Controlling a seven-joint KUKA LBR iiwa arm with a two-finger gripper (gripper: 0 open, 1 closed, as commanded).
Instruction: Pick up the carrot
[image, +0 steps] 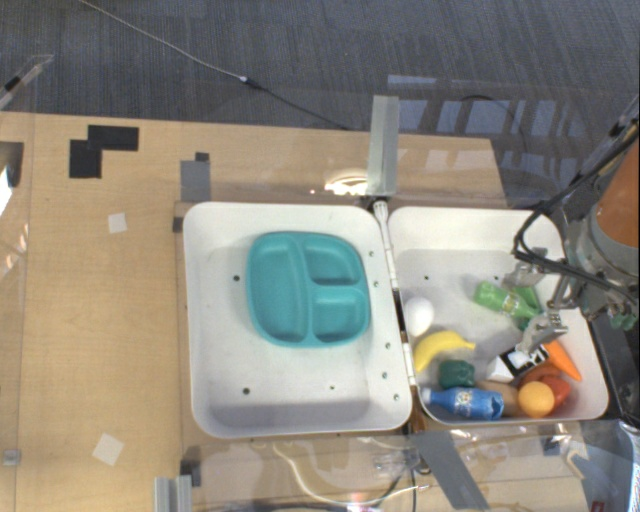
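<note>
Carrot (563, 359) is lying at the right bin's (440, 235) right edge, orange and tapered, partly covered by the gripper (535, 345) hanging just over it. Finger state: cannot tell. Risk: tomato (550, 380), orange (536, 399) and a black-white block (520, 360) are crowding it, so the fingers may be snagging a neighbour instead.
</note>
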